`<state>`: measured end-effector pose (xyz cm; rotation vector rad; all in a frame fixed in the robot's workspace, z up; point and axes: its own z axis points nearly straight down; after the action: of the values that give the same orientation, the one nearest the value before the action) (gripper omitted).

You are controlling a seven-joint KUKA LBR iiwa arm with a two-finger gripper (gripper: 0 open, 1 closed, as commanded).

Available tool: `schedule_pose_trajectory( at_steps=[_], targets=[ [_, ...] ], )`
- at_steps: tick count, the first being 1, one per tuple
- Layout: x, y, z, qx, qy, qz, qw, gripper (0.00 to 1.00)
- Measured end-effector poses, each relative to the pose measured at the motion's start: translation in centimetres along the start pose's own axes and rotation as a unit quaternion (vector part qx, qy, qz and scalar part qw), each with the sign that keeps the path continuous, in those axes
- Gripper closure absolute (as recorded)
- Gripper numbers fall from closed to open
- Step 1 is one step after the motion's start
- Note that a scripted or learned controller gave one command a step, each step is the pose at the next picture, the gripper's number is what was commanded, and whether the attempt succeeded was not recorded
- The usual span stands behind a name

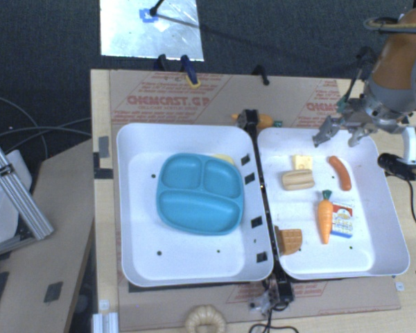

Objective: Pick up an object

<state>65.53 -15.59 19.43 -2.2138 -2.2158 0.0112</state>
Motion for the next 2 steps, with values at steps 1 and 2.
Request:
schedule_pose_trajectory(
  at_steps=[1,2],
  targets=[
    [0.0,0.3,-0.9,-0.007,-0.001,-0.001,1.0000,0.00],
    [0.1,0.5,3.1,-0.006,-0.001,-0.002,1.0000,0.00]
  ],
)
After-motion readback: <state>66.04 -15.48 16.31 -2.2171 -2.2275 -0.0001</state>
